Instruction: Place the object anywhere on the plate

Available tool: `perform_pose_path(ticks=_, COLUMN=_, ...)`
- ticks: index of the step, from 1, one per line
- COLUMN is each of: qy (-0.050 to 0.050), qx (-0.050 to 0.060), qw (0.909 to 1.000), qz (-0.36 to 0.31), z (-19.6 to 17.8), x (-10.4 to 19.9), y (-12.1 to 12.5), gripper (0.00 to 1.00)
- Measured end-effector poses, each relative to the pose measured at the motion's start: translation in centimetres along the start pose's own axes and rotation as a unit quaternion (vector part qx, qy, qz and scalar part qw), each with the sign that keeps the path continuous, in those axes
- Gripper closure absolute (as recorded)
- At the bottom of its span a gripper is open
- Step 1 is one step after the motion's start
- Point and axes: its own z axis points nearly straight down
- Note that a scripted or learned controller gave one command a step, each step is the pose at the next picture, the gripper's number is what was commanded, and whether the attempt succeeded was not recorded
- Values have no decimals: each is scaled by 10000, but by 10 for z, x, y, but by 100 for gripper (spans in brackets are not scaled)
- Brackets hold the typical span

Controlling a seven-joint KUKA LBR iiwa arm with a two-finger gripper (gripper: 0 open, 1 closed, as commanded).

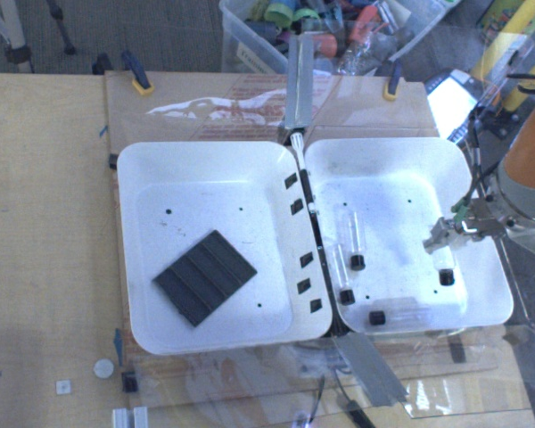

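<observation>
A dark grey ribbed plate (205,277) lies flat in the left bin (143,194), turned at an angle. Clear tubes with black caps lie in the right bin (401,163): one (351,236) near the divider, a second (341,279) just below it, and a third (401,314) along the front wall. A small black cap (446,277) sits near the right wall. My gripper (439,239) hangs over the right side of the right bin, above and slightly left of that black cap. I see nothing held in it.
A grey divider with black clips (300,230) runs between the bins. A tub of colourful toys (339,12) stands behind them. Orange clamps (141,83) hold the board's back edge. Cables and the arm (517,159) crowd the right side.
</observation>
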Motion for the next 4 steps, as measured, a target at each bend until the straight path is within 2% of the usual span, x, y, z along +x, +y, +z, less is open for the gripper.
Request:
perform_pose_path(ticks=1, qy=1, qx=6, qw=9981, qz=621, z=14, x=87, y=43, gripper=100)
perform_pose_path(ticks=2, qy=-1, qx=21, qw=9929, qz=1192, z=20, x=211, y=111, gripper=100)
perform_pose_path(ticks=3, qy=-2, qx=15, qw=9919, qz=1270, z=-59, x=286, y=173, gripper=100)
perform_pose_path(ticks=4, qy=1, qx=-4, qw=10000, qz=21, z=-68, x=361, y=179, gripper=100)
